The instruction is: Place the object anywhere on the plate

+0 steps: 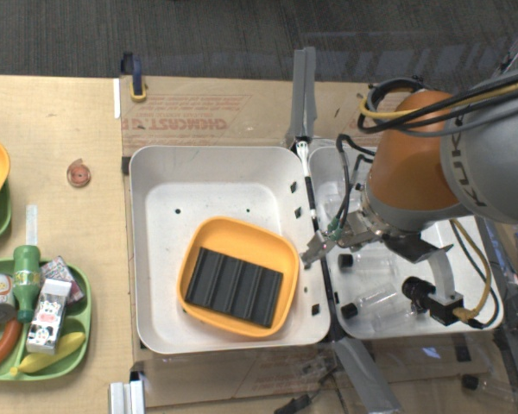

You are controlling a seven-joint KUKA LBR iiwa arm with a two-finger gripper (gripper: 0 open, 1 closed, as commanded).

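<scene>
The plate (238,276) is yellow and lies in the left bin (155,231), toward 5 o'clock of its floor, so that it is near the wall between the two bins. On the plate lies a dark ribbed block (235,286), flat and a little turned, well inside the rim. I judge that this block is the object of the task and that it rests already where it should, because nothing touches it.

The arm (414,166) hangs over the right bin (345,317), at 3 o'clock from the plate. The gripper (328,238) is beside the dividing wall, apart from the plate. Nothing shows between its fingers; whether it is open or closed I cannot tell, because the wrist covers it.

Left of the bins, a green tray (73,352) with toy foods stands at 9 o'clock, out of the work.
</scene>
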